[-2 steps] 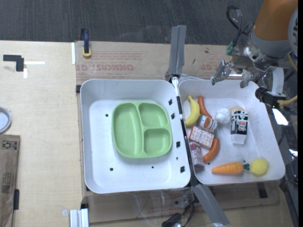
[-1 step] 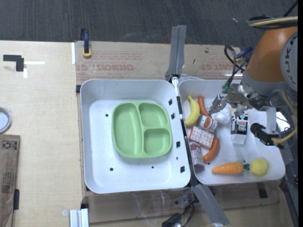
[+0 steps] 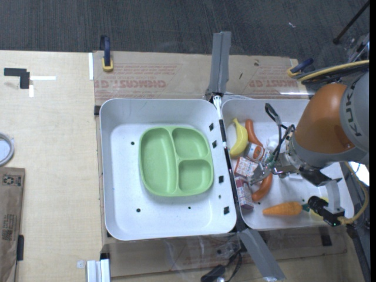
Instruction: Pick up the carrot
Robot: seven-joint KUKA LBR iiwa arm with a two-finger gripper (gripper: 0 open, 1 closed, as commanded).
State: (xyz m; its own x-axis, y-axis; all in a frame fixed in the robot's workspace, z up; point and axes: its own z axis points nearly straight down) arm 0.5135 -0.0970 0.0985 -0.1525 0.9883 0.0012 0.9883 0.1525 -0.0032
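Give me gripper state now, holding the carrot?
Gripper: grip state cannot be told. It sits over the packets, apart from the carrot, which lies in the right bin.

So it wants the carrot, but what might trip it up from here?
1. The gripper hangs over the red sausage and packets, apart from the carrot; it may grab the wrong thing.
2. The carrot lies near the bin's front wall, so the wall could get in the way.
3. Banana and packets crowd that side; a sweep may scatter them.
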